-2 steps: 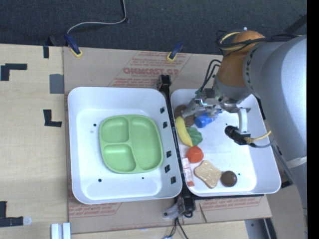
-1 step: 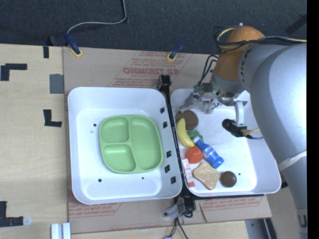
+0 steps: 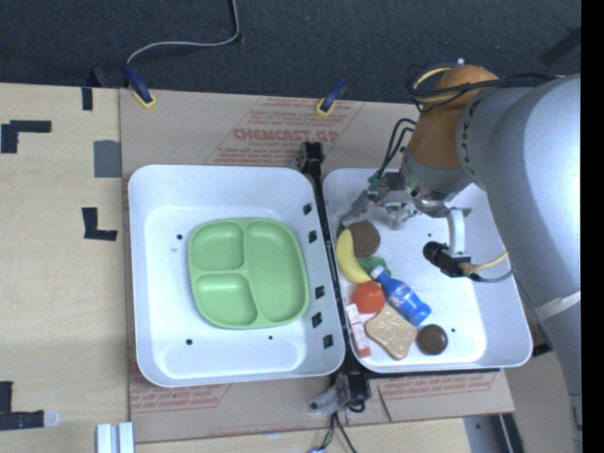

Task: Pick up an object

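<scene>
Probably lab; clamped cardboard bench [image 3: 274, 135]

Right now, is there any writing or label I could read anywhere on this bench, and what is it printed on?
"CHEMCAST" in red, readable on the brown cardboard sheet behind the two bins; the letters after it are too blurred to read.
Fainter red print on the same sheet's front edge: too small to read.
Label on the small blue plastic bottle in the right white bin: blurred, unreadable.

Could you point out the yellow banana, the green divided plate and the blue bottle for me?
Yellow plastic banana [image 3: 350, 259], camera view, middle of its curve.
Green divided plastic plate [image 3: 247, 272], camera view, central ridge where compartments meet.
Blue plastic bottle [image 3: 407, 301], camera view, middle of its body.
</scene>
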`<state>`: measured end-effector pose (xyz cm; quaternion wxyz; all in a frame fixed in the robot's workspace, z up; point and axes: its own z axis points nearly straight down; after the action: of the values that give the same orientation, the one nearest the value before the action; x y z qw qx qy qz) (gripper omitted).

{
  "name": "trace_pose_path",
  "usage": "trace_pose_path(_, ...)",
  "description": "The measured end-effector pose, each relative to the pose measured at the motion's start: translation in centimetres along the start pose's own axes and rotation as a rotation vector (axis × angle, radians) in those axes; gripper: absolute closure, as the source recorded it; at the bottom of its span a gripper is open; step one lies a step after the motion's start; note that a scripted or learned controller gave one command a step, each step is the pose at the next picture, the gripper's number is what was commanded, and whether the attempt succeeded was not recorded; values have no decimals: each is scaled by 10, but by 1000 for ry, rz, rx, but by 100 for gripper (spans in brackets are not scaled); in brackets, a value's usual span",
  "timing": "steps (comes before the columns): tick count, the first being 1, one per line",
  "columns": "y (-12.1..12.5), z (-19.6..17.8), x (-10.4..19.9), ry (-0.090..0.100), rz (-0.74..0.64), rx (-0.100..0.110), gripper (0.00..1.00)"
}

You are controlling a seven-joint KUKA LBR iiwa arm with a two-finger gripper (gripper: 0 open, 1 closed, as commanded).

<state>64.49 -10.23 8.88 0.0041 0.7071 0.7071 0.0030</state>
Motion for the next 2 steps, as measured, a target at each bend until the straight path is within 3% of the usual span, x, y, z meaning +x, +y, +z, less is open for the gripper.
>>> trace_pose_path(1, -14, 0, 2, 0, 1, -2, 0)
trace_pose_path(2, -87, -1, 6, 1, 0, 1, 0)
